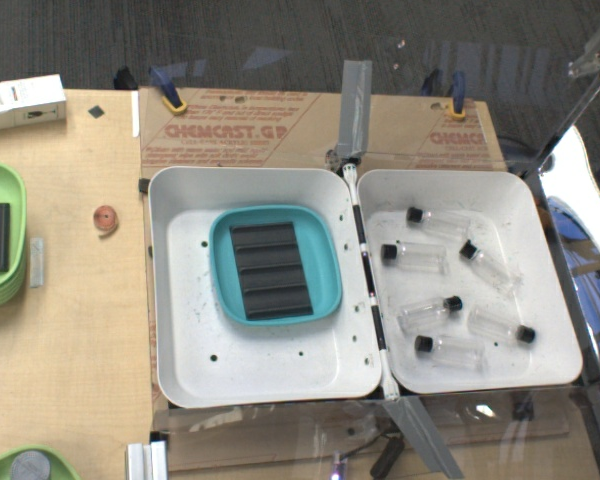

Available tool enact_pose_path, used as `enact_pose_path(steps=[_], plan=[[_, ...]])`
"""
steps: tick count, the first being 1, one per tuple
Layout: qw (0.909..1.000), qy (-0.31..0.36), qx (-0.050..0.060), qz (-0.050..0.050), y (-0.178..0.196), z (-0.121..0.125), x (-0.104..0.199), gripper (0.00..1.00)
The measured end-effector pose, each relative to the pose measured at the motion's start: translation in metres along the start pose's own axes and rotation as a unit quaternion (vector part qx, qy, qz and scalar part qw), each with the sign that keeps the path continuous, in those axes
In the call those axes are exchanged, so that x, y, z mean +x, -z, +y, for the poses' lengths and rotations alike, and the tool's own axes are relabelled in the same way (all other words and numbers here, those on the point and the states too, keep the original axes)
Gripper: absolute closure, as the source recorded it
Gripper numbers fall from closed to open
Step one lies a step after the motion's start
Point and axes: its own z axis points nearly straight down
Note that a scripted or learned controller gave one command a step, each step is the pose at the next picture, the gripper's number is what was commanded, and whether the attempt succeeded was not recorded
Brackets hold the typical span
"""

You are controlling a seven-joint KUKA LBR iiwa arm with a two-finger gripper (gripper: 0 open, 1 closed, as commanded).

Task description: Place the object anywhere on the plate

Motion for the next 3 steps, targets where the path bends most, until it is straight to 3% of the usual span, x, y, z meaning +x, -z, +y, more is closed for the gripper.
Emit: enact_pose_path(steps=[1,3], plan=[[0.9984,-0.056,0.0,0.0,0.0005,-0.0006,0.0017,0.0],[0.9972,-0.074,0.0,0.0,0.0,-0.0008,0.002,0.0]])
